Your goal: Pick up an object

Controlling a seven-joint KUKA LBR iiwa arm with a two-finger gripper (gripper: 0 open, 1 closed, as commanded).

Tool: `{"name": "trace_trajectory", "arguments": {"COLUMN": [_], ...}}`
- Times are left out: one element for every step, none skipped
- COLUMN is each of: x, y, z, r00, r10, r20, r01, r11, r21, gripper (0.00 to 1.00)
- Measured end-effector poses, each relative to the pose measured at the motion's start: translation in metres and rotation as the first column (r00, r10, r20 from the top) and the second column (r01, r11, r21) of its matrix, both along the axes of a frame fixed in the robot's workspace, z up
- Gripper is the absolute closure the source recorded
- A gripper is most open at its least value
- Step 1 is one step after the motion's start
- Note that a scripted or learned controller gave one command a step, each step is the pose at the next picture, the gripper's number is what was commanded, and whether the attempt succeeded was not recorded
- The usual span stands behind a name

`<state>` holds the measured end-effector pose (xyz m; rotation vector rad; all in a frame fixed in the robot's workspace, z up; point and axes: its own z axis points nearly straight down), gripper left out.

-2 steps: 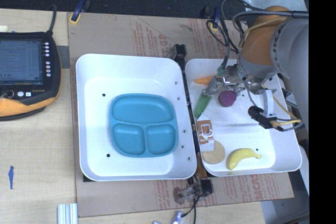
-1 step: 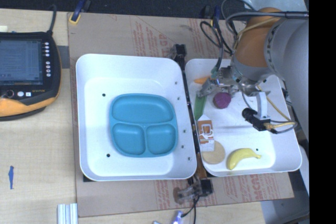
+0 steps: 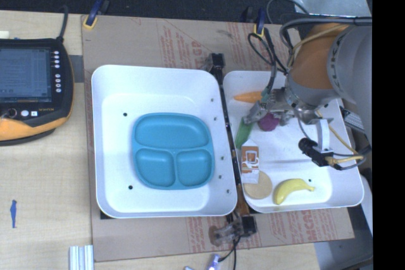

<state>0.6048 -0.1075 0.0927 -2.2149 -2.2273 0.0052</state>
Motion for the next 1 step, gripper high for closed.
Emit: {"name": "trace_trajectory", "arguments": {"x": [0.0007], "y": [-0.0012], "z": [0.0112], "r00": [1.000], "r10": [0.001], "r20": [0.000], "r01": [-0.001], "r11": [1.000], "r21": [-0.001], "gripper": [1.00]}}
